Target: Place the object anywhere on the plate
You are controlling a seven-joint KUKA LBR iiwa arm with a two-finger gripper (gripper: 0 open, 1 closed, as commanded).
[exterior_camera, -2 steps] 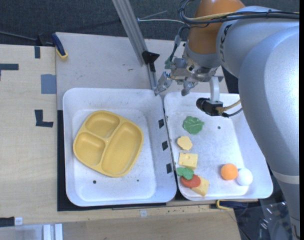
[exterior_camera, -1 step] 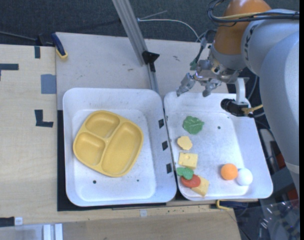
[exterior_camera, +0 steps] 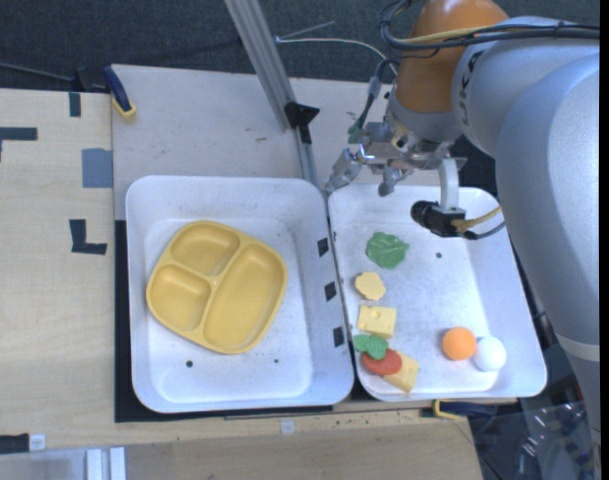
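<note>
Currently the pincer (exterior_camera: 386, 168) hangs over the far edge of the right bin (exterior_camera: 504, 268), near the wall it shares with the left bin (exterior_camera: 144, 268). Whether its fingers stand wide or narrow cannot be told at this angle; nothing is seen between them.

Step in hand, as a judgement: selection and approach. No object is lifted, and the yellow plate (exterior_camera: 217, 285) carries nothing, so the task is at its start.

The next move calls for a descent onto one item. The green leaf-shaped piece (exterior_camera: 387, 249) lies nearest the pincer and apart from its neighbours, which favours a clean grasp. Transfer then runs leftward across the shared wall.

Right bin contents: the green leaf-shaped piece; a small yellow piece (exterior_camera: 370, 286) below it; a yellow cheese block (exterior_camera: 377, 320); a cluster of green, red and yellow pieces (exterior_camera: 386, 360) touching one another; an orange ball (exterior_camera: 459, 343) touching a white ball (exterior_camera: 490, 353) at the near right corner.

Left bin contents: the plate, three-compartment, lying flat.
</note>
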